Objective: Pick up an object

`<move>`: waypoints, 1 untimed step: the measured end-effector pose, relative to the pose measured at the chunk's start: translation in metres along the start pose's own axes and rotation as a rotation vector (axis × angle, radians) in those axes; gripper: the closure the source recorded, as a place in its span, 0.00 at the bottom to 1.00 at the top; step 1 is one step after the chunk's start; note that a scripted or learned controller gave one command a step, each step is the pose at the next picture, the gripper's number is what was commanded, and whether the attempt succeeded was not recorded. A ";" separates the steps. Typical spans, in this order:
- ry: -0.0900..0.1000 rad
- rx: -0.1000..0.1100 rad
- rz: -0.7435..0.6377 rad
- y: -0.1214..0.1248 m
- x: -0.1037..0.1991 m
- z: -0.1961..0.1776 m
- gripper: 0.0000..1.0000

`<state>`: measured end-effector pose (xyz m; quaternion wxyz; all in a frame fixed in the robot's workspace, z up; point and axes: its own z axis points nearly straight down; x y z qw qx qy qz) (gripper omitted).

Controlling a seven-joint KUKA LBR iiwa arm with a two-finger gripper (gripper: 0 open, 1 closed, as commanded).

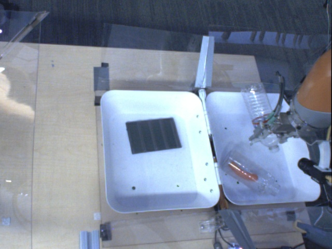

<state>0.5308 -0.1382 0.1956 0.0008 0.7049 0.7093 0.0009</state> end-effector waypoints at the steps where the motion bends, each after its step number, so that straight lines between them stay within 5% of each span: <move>1: -0.001 0.001 0.057 0.076 -0.067 0.093 0.00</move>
